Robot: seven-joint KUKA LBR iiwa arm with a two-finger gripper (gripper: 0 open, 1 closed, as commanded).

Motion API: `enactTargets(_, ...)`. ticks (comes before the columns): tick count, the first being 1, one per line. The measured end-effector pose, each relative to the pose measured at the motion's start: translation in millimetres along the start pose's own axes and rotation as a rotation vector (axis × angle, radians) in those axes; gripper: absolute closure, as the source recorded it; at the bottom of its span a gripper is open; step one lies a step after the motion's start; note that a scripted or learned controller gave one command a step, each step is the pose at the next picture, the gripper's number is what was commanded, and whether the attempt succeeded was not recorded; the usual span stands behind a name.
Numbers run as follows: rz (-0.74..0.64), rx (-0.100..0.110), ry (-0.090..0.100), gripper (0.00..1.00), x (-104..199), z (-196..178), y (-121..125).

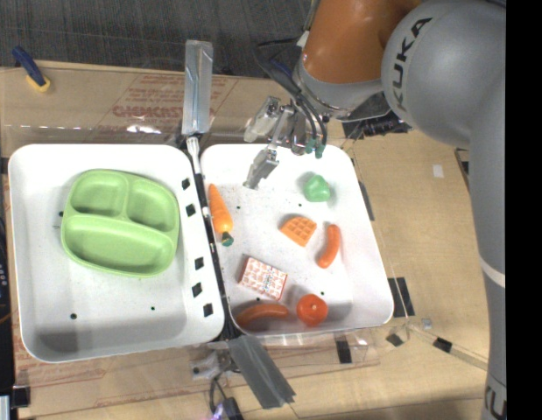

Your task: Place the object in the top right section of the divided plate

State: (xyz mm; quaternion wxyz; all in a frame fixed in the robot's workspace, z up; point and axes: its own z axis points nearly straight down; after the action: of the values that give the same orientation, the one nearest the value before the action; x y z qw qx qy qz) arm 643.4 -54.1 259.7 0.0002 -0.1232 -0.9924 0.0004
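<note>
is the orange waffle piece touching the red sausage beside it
Apart. The camera view shows bare white bin floor between the orange waffle piece and the red sausage.

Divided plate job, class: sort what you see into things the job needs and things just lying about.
Needed: green divided plate; gripper; whichever object it picks, undecided here.

Lying about: blue clip on the bench; cardboard sheet behind the bins.
</note>
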Motion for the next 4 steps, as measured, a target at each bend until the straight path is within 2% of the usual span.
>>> enactTargets(1,-0.126,0.000,-0.004,0.00,-4.5,-39.8,15.5)
enactTargets(2,-0.128,0.000,-0.008,1.00,-5.4,-50.9,15.4)
enactTargets(3,-0.259,0.000,0.002,1.00,33.4,52.3,28.4)
enactTargets(4,-0.477,0.000,-0.007,1.00,-9.3,-73.1,20.5)
